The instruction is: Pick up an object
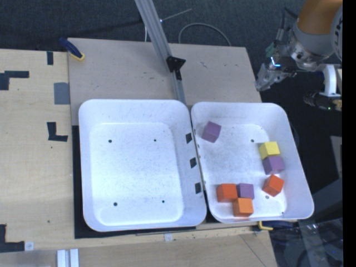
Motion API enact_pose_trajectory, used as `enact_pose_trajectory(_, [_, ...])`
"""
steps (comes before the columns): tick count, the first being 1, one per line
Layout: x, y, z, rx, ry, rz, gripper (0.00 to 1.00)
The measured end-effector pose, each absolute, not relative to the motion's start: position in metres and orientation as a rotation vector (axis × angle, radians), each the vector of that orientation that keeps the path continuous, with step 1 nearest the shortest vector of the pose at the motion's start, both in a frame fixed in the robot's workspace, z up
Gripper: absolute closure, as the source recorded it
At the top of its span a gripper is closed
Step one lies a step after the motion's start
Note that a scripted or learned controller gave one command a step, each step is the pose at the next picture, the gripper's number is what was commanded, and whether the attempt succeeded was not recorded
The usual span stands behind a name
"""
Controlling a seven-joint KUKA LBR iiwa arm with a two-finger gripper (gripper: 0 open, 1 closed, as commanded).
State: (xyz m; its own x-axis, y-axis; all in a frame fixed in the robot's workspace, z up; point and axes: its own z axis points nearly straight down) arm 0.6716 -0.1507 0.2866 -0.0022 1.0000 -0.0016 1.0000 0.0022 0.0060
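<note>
The right bin [289,128] holds several small blocks. A purple block [211,132] lies near its far left corner. A yellow block [270,149] touches a purple one [273,163] by the right wall, with an orange block [273,184] just below them. Near the front sit an orange block [226,192], a purple block [245,190] and another orange block [243,206], bunched together. My gripper [267,78] hangs outside the bins, beyond the right bin's far right corner, above the bench edge, with nothing seen between its fingers.
The left bin [89,121] stands beside the right one, their rims meeting at the middle. A slanted metal pole [157,29] runs from the top down to the bins' shared far corner. A blue and yellow tool [72,48] lies at the bench's far left.
</note>
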Motion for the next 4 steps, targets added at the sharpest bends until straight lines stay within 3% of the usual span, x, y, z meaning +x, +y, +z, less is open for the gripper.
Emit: enact_pose_trajectory(4, [0.592,0.058,0.255,2.217,2.23,-0.003,1.0])
